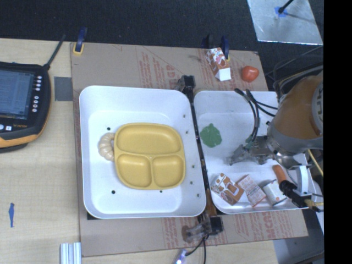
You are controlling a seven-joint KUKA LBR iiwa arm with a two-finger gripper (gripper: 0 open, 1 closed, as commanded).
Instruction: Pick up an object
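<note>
A yellow divided tray [149, 155] sits in the left bin [91, 147]. In the right bin [231, 106], a green lump [210, 135] lies just left of the hand [242, 154]; whether the hand is spread or pressed together, I cannot tell. Packets [236, 188] lie nearer the front.

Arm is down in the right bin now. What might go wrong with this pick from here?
The gripper sits over bare bin floor, between the green piece and the wrapped packets, so closing here would likely catch nothing. The packets lie bunched against the right bin near its front wall, so a grab there may snag two or jam on the wall. The cables trail close to the gripper.
</note>
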